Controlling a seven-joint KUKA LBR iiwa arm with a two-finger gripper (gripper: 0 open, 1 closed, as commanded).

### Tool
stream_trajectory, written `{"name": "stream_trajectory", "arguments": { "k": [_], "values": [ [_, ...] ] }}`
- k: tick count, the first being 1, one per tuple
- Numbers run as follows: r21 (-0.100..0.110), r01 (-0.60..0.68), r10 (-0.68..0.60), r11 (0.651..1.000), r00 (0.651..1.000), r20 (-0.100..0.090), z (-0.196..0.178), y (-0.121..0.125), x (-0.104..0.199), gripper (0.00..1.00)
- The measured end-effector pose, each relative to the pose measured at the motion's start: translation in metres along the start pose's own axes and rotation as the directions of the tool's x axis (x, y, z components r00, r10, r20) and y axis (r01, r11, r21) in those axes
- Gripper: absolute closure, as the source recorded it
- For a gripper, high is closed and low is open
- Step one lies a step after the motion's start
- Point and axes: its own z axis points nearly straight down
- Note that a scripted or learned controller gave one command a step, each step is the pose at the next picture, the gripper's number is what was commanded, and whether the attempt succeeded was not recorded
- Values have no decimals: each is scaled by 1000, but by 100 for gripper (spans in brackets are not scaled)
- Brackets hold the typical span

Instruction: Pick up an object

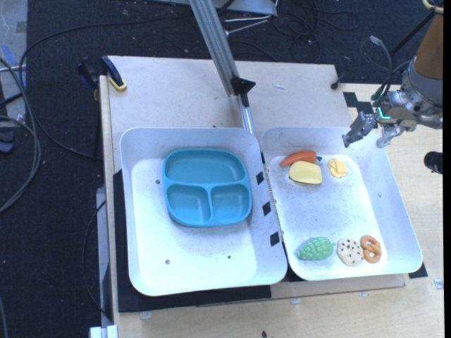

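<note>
My arm (426, 76): grey wrist under orange band, small teal light, dark metal gripper (368, 135), cable looping alongside.

Blue divided tray (207, 186) sits in the white left bin (141, 245). In the white right bin (394, 217): an orange-red carrot (299, 158), a yellow wedge (306, 173), a pale yellow piece (337, 167), a bumpy green piece (314, 249), a speckled cream cookie (349, 251), and an orange-brown pretzel (371, 248).
</note>
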Motion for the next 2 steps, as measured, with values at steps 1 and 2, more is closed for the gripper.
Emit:
{"name": "stream_trajectory", "arguments": {
  "k": [1, 2],
  "values": [
    [-2, 0, 0, 1000, 1000, 0, -1, 1, 0, 0],
    [1, -1, 1, 1000, 1000, 0, 59, -5, 6, 0]
  ]
}}
